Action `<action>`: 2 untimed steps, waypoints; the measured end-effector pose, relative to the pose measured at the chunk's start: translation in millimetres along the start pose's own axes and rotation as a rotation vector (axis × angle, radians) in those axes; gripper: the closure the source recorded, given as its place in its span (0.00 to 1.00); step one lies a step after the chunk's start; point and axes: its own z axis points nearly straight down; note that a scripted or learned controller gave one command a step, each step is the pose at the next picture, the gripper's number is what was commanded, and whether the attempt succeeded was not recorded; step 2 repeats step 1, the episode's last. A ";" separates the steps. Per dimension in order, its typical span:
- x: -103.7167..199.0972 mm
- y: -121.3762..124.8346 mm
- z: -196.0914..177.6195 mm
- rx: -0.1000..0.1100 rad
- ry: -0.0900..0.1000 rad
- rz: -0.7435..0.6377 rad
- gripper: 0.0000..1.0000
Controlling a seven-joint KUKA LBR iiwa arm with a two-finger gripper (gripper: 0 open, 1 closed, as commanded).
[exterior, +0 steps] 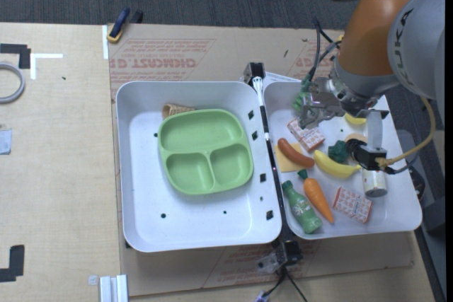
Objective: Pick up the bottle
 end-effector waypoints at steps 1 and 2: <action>13.7 -45.4 -106.1 0.000 -0.001 0.175 1.00; 13.7 -45.4 -106.1 0.000 -0.001 0.175 1.00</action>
